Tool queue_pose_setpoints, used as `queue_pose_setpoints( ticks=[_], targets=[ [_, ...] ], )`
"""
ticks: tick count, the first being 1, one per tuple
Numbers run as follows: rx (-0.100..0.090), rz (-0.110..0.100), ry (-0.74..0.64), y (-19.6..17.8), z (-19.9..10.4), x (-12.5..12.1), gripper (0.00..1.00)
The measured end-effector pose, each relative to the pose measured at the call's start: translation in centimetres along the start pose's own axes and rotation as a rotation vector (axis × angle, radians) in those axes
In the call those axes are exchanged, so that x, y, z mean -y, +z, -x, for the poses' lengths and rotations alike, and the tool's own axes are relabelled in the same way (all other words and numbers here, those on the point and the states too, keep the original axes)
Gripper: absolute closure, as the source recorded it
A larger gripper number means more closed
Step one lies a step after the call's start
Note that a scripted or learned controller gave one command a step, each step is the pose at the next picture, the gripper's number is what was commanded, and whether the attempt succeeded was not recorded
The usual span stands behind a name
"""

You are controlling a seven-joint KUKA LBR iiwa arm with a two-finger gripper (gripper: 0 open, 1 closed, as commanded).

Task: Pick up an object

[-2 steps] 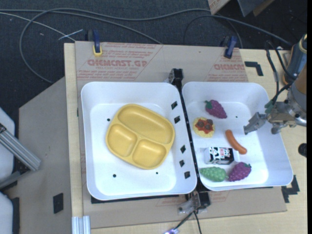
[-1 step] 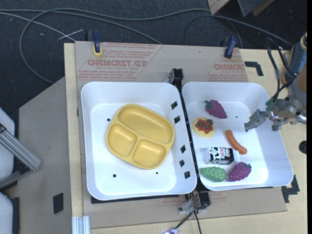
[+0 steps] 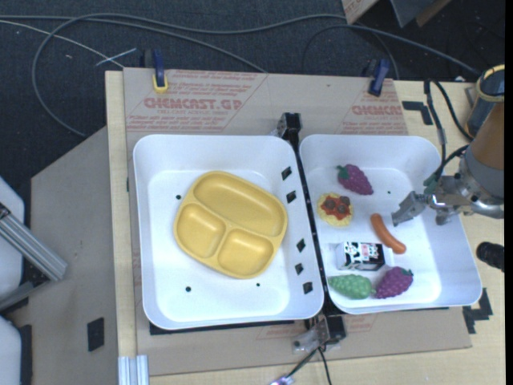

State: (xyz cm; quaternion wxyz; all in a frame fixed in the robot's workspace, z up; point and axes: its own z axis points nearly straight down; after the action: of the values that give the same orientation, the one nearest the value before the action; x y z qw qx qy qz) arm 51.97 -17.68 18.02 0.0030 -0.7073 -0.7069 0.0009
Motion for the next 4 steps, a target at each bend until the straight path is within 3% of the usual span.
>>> queue_pose_setpoints(
  ticks=[1,2,3,4],
  targets=[
    [-0.001,-0.002,0.000,6.0,0.3,-0.6,0.00],
    [0.000,0.000,-0.001,9.8,0.2,-0.6,0.00],
    [0.001,0.006,0.000,8.4,0.2,-0.7,1.00],
    [0.004,0.009,-0.002,4.1,0.0,-0.6,1.00]
  ],
)
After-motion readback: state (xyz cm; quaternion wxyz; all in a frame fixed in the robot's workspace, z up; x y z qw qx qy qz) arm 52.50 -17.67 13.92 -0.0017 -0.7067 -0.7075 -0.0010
